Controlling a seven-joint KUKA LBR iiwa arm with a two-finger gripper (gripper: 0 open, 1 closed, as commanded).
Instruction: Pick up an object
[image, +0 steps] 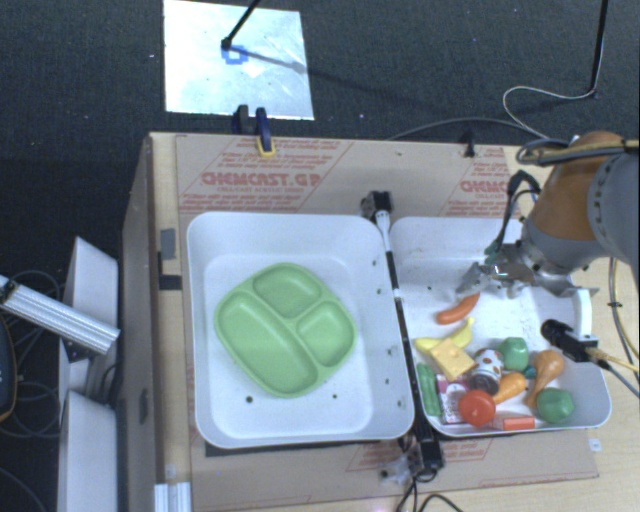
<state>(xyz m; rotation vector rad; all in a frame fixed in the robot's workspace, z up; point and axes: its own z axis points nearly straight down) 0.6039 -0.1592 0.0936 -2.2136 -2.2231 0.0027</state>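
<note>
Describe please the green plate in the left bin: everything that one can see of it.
The green plate is a light green tray with rounded corners, plastic by its look. It has three compartments: one large, on the side nearer the camera, and two smaller ones on the far side. It lies flat on the floor of the left bin, near the middle, turned at a slant to the bin's walls. No food lies on it, and it touches only the bin floor.

Green plate (285, 328); white bins (215, 245); orange carrot (457, 310).
</note>
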